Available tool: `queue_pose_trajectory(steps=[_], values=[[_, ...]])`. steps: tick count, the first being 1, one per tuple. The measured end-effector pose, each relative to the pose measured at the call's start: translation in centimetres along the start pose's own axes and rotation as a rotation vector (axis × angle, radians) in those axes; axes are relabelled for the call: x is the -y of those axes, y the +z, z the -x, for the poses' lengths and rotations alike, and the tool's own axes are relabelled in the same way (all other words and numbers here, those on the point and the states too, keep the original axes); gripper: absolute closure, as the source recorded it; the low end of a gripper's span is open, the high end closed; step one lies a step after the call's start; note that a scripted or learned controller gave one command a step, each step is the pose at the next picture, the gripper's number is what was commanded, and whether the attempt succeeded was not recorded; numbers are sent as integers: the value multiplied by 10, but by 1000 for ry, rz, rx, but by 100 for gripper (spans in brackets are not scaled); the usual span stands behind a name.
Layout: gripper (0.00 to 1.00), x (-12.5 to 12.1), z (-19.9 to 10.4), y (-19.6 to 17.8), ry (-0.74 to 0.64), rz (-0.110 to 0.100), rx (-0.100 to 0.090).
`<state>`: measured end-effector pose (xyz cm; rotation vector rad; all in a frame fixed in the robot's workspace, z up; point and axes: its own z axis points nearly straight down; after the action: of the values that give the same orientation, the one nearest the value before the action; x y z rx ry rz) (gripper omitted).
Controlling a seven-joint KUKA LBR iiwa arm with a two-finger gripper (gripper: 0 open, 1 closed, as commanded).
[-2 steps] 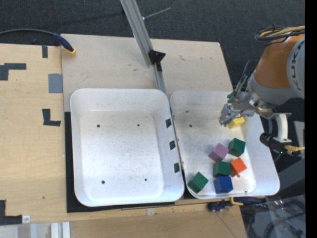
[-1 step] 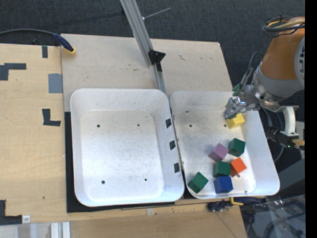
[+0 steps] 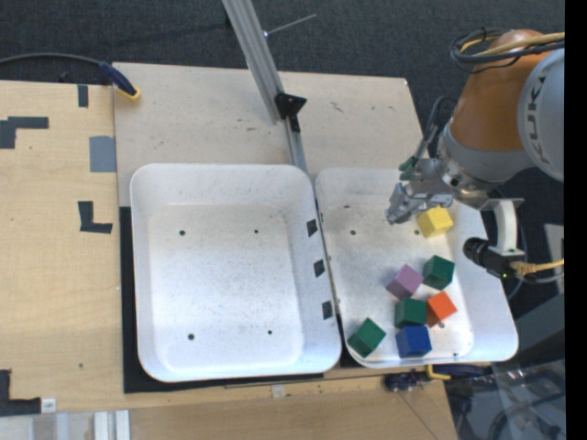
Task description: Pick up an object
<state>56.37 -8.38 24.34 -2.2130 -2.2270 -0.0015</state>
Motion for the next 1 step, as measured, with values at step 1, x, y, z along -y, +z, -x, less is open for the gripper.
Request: queue_pose_trajectory(steps=[1], values=[[100,16,-43,11,1,-3,1]])
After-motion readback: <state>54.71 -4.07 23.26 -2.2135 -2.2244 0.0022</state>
